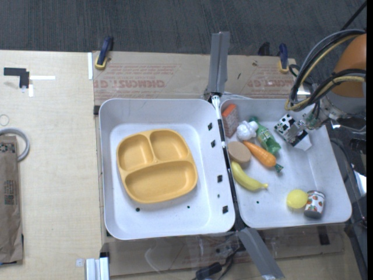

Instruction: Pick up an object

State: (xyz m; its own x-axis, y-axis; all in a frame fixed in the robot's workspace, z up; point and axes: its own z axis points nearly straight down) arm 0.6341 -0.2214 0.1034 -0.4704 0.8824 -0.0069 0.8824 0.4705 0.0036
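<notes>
Jaws (pixel 297 134) hang right of carrot (pixel 260 154), green bottle (pixel 268 137).

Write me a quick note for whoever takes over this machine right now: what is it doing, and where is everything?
Pincer: low over the right bin, at its upper right; nothing visibly held.
Right bin holds a carrot, banana, yellow ball, small printed cup, round tan piece, green bottle, all along its left and bottom.
Left bin holds a yellow divided plate.
Done: nothing lifted.
Left: grasp one object and raise it.
</notes>
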